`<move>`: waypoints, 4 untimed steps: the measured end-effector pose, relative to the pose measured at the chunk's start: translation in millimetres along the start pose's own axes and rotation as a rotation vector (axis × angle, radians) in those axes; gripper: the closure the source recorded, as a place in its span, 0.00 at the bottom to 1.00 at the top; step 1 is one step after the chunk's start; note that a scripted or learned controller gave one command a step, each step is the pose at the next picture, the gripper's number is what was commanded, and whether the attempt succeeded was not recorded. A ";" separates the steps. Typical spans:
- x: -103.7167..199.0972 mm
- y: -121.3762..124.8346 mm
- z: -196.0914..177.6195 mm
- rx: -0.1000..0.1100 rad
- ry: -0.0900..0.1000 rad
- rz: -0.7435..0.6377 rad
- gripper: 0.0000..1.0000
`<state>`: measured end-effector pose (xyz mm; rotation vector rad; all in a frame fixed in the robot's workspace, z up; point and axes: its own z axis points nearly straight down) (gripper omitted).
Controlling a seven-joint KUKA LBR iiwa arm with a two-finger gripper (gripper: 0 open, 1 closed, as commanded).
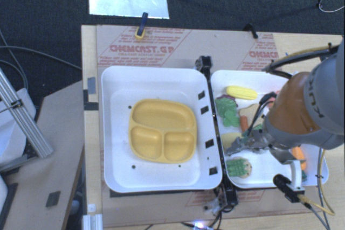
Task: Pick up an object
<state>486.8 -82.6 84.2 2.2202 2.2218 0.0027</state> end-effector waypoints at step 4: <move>-0.9 0.8 -10.1 -0.001 0.001 -0.003 0.00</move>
